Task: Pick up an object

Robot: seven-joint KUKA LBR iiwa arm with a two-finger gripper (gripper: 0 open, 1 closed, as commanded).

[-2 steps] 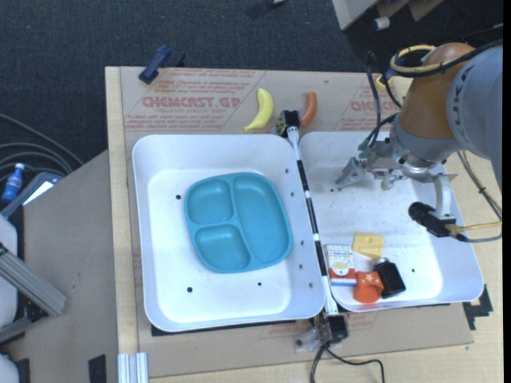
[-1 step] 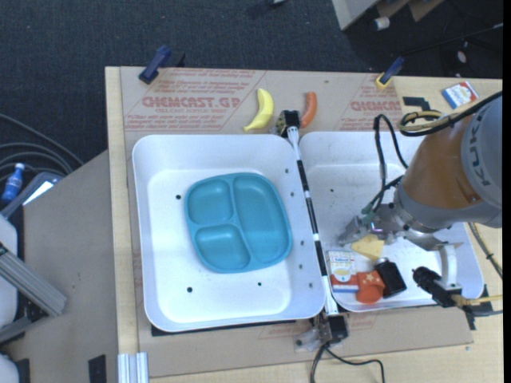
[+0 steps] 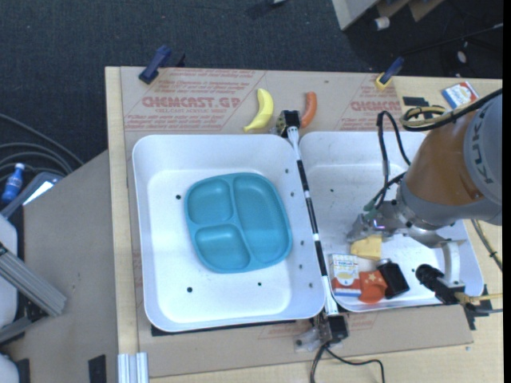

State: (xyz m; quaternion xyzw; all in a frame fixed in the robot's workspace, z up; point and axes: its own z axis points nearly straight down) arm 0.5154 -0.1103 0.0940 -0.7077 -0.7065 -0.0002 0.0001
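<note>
Objects for picking lie clustered in the lower part of the right bin (image 3: 335, 154): a pale yellow wedge (image 3: 366, 247), a small white carton (image 3: 345, 270), a red-orange piece (image 3: 370, 287) and a black block (image 3: 393, 279), all close together. Left of centre, the left bin (image 3: 160, 238) holds a blue divided plate (image 3: 237, 221). From the right, the arm (image 3: 447, 174) descends to the gripper (image 3: 369, 228) just above the wedge; whether it is clenched or released cannot be told.
</note>
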